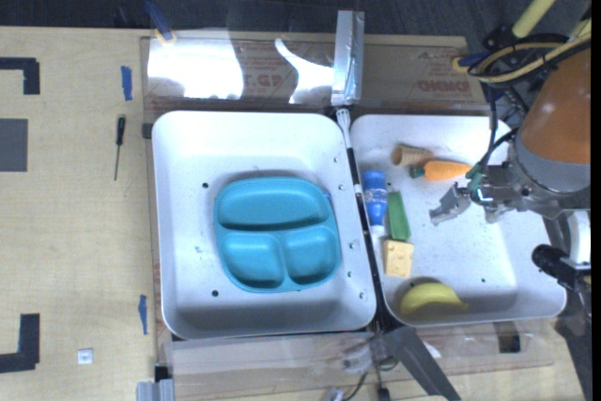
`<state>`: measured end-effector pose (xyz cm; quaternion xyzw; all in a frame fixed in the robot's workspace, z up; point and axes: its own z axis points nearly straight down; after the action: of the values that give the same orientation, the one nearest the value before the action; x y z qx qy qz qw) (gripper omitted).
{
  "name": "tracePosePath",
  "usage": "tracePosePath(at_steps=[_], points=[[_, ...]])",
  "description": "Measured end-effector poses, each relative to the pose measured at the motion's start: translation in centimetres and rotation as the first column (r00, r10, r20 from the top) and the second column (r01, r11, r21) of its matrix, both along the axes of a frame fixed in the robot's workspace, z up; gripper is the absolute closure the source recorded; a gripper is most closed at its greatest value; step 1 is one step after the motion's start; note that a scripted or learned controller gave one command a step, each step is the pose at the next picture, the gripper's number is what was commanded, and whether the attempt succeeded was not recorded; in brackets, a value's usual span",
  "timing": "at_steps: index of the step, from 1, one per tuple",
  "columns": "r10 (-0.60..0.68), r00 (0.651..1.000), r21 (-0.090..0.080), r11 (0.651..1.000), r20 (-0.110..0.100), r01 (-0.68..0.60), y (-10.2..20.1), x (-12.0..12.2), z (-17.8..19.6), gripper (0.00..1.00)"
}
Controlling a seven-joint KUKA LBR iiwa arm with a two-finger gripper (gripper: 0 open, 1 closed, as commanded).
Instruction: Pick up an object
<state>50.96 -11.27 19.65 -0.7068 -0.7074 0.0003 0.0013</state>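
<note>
Two shallow white bins side by side on the bench. In the left bin [178, 155], near its centre, a blue divided tray [276, 233]. In the right bin [488, 282], several small things, mostly along the left wall: a blue tube [376, 195] close to the wall, a green stick [398, 216] just beside the tube, a yellow cheese block [398, 257] below them, and a yellow banana [429, 298] at the front edge near the front left corner. Towards the back edge, a brown piece [409, 154] and an orange carrot [446, 170], lying close together.

Above the middle of the right bin, the gripper [451, 205], reaching in from the right edge. Fingers slightly apart, pointing left and down, with nothing between them. Carrot just behind the fingertips, near but apart from them. Green stick and tube a little to the left; cheese block and banana further towards the front. Bare bin floor under the gripper, nothing blocking there.
</note>
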Motion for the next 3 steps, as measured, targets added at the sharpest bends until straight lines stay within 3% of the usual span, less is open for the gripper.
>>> tracePosePath(at_steps=[1,2,3], points=[[-0.018,1.000,-0.001,1.000,0.000,0.018,-0.4,5.3,-4.2,0.00],[0.031,1.000,-0.001,1.000,0.000,-0.031,1.9,7.9,-7.9,0.00],[0.029,0.999,0.007,1.000,-0.034,-0.028,-0.1,15.0,-11.3,0.00]])
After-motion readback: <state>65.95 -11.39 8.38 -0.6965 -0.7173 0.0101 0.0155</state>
